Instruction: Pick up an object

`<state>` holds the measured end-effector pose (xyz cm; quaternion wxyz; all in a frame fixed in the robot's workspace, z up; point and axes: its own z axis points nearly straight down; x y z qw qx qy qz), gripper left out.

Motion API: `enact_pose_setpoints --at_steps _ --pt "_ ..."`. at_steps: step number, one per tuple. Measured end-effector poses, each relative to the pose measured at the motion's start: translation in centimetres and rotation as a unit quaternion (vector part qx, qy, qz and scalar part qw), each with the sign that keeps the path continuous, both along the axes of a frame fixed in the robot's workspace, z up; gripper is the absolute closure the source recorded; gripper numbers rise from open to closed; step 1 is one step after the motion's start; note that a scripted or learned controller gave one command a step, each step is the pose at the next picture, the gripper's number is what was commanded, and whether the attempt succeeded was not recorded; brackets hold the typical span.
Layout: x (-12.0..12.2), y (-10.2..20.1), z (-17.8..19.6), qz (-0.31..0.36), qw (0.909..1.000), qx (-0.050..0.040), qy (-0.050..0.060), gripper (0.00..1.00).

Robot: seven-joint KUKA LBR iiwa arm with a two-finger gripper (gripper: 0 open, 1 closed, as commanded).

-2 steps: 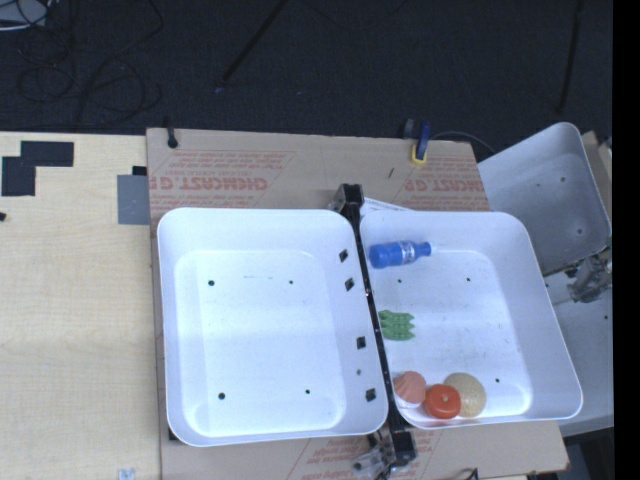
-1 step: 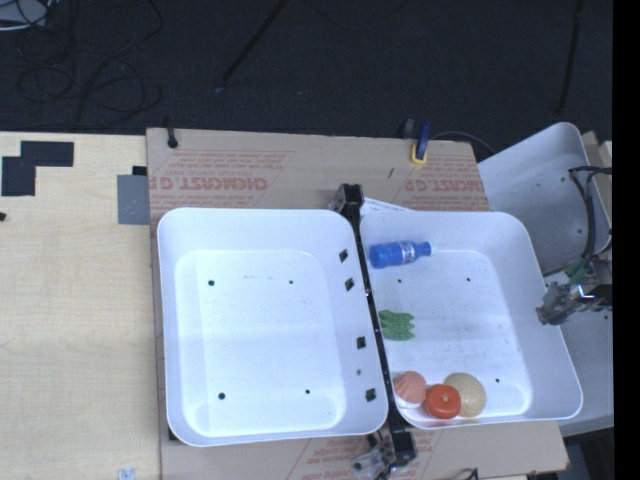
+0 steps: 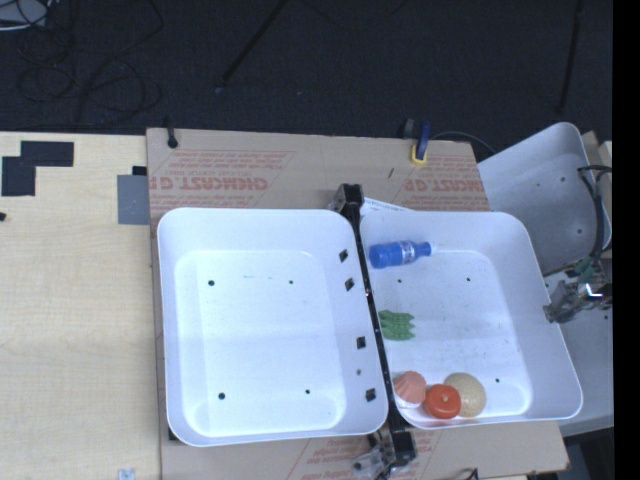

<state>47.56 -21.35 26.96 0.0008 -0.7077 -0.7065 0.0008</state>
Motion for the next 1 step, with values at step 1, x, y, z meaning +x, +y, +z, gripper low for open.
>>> enact_pose_setpoints --at_steps 1 --pt "4.00 0.14 -6.10 0.003 1.0000 0.0011 0.001 1.00"
